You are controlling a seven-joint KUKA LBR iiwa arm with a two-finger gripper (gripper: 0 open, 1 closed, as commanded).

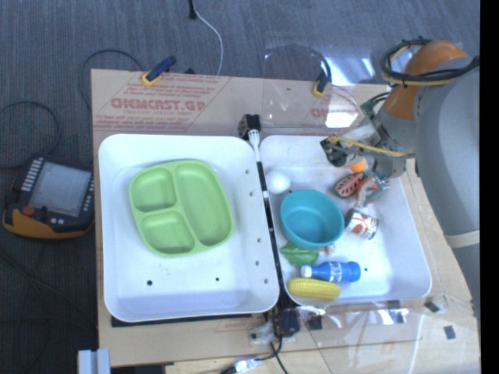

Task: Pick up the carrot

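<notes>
Nearest the lens, along the bench's front edge, cables (273,347) are trailing from a black clamp between the two bins. Just behind, in the right bin (405,275), a corn cob (314,289) is lying against the front wall, with a blue bottle (337,271) beside it, its white cap pointing left and its label too small to read. A green pepper (299,254) is sitting just behind those, touching the teal bowl (312,216). Right of the bowl, a small red-and-white can (362,224) is lying tilted, its print unreadable. A white ball (278,182) is resting near the bin's left wall.

Over in the left bin (117,287), a green tray (181,206) with three compartments is lying at a slant.

Farther back in the right bin, the gripper (360,179) is reaching down at the far right corner, with something orange, apparently the carrot (358,165), showing right at its tip; whether the fingers are closed on it or merely touching, I cannot tell. An orange-patterned toy (348,184) is lying just beside it.

Off the bench at left, a pendant (48,197) with a grey screen is resting on the carpet. Behind the bins, the board (156,104) is showing red mirrored lettering that seems to read "CHEMCAST GP", held by a yellow-and-blue clamp (159,69).
</notes>
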